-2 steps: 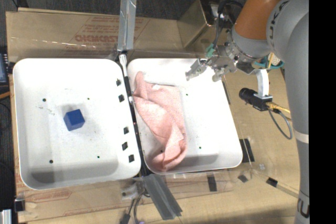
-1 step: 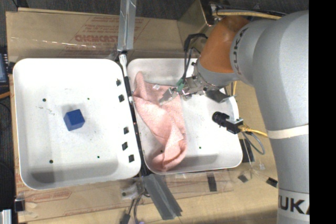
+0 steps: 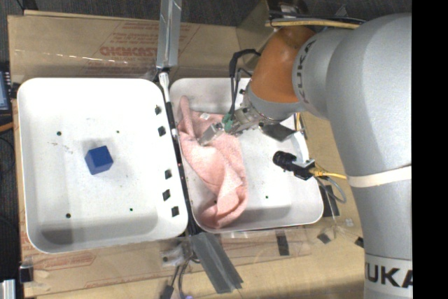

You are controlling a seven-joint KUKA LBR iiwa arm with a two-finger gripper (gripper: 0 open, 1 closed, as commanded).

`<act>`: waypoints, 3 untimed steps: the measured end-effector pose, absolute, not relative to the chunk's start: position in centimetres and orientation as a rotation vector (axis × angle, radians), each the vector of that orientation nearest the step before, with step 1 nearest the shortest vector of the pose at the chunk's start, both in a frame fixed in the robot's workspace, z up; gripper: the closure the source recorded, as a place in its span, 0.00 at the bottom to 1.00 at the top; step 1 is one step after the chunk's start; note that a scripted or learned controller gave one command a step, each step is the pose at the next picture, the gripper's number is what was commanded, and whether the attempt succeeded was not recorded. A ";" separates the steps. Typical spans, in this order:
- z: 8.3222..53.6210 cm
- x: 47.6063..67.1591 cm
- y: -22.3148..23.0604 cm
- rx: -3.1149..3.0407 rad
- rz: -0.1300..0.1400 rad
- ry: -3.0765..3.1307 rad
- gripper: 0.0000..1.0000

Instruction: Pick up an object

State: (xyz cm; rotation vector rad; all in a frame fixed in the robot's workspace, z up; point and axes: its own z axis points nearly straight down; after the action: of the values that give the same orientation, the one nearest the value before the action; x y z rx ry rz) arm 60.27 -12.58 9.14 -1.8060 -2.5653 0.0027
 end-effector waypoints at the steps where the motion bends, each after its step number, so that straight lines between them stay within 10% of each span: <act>1: 9.1 60.3 -12.6 -1.806 0.003 -2.565 0.00; 2: 10.0 60.3 -12.5 -1.798 0.006 -2.567 1.00; 3: 10.0 60.3 -12.5 -1.798 0.006 -2.568 0.00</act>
State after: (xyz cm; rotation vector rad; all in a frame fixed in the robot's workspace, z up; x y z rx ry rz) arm 60.31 -12.53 10.04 -1.7982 -2.5678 0.0059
